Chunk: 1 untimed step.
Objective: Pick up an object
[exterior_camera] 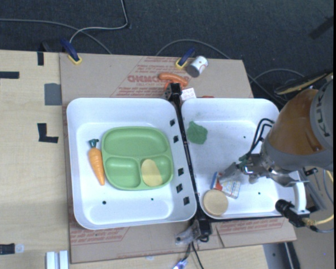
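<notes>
While the grey arm (302, 133) with its orange band reaches in from the right side, its gripper (231, 175) is low inside the right bin (257, 108), near the front wall. The jaws are over a small flat packet (227, 188) with blue and red print, but from this angle I cannot tell if they are open or closed, and I cannot tell if they touch the packet. Just in front of the packet lies a round tan disc (215, 203), close to the front left corner of this bin. A dark green soft piece (197, 133) lies apart from them, near the wall between the two bins. The left bin (78, 150) holds a green plate with compartments (135, 144); a pale yellow oval piece (152, 172) lies in its front right compartment. An orange toy carrot (96, 164) lies just beside the left edge of the plate, on the floor of the bin. Both bins stand on a cardboard sheet (101, 77) on the desk (17, 150).
</notes>
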Tool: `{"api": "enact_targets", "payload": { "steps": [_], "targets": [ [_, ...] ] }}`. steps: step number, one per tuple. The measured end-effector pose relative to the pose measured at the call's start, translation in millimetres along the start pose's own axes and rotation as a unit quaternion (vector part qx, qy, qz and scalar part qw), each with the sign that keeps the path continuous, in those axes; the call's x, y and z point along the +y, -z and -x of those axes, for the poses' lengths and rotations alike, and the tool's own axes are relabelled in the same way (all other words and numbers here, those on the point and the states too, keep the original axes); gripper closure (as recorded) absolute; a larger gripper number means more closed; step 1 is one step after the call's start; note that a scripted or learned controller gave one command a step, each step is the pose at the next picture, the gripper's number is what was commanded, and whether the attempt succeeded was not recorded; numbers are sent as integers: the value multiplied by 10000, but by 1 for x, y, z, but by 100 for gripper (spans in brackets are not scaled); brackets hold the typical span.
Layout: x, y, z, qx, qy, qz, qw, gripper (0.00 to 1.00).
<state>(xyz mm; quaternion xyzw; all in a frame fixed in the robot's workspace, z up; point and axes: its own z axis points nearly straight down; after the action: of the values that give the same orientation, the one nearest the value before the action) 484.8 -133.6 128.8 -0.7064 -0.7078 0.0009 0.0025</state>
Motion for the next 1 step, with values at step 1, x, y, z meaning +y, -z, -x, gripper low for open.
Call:
{"api": "enact_targets", "payload": {
  "steps": [1],
  "targets": [
    [2, -39, -33, -64, -33, 94, 9999, 0]
  ]
}}
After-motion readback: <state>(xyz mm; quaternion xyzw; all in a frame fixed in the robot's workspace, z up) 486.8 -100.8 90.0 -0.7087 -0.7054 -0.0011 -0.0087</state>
